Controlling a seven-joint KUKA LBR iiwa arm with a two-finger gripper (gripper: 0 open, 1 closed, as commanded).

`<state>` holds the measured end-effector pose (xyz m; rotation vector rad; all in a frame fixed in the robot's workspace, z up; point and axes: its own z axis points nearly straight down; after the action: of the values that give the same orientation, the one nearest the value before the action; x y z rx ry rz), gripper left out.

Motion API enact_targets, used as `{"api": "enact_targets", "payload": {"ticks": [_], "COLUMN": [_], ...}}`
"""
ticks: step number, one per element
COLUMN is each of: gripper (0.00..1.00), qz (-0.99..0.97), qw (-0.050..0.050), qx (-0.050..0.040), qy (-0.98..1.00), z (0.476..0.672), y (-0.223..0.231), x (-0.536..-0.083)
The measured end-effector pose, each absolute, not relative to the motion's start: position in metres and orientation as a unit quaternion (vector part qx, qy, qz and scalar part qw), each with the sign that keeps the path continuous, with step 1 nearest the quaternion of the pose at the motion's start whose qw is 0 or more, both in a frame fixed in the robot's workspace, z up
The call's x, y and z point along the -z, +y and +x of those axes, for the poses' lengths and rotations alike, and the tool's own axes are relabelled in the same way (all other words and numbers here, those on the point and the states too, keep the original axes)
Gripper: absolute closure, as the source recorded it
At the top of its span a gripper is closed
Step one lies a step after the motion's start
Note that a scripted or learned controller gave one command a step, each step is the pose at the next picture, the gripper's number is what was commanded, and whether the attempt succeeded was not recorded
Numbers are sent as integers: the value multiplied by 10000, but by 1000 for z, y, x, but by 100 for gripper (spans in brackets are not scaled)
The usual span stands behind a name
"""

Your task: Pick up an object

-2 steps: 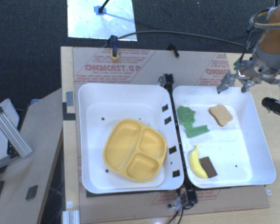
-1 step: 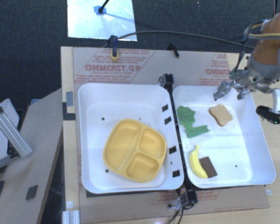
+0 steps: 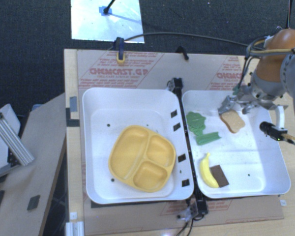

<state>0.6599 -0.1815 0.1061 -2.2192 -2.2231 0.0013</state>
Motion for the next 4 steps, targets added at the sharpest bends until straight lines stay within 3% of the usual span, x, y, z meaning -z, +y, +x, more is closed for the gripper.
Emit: {"api": "enact_targets", "payload": {"ticks": [1, 3, 4], "gripper": [100, 100, 100], "qz": [-7062, -7057, -7043], "qw": [-20, -31, 2], "qx": [12, 18, 7], "qy": [-7080, -7085, -7099], "z": [661, 657, 644], "y": [-182, -185, -138], "x": [-120, -210, -204]}}
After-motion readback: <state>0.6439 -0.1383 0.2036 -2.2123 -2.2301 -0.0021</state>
